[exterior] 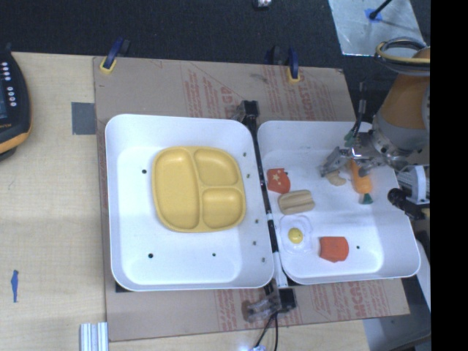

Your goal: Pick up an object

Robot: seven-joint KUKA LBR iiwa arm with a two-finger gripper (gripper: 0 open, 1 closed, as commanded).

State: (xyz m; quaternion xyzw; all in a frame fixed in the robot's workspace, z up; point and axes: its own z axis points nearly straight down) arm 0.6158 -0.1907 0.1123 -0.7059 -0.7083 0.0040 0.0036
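the tool (344, 165) sits low over the right bin's (387, 265) far edge, by a carrot (361, 179); whether its grip is apart or together is unclear.

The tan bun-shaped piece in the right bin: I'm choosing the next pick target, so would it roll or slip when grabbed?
The tan bun-shaped piece looks rounded and elongated, so it may roll if nudged from its long side. Its surface seems smooth, likely plastic, so it could slip. It lies close to the red piece and the fried egg, which a push might disturb.
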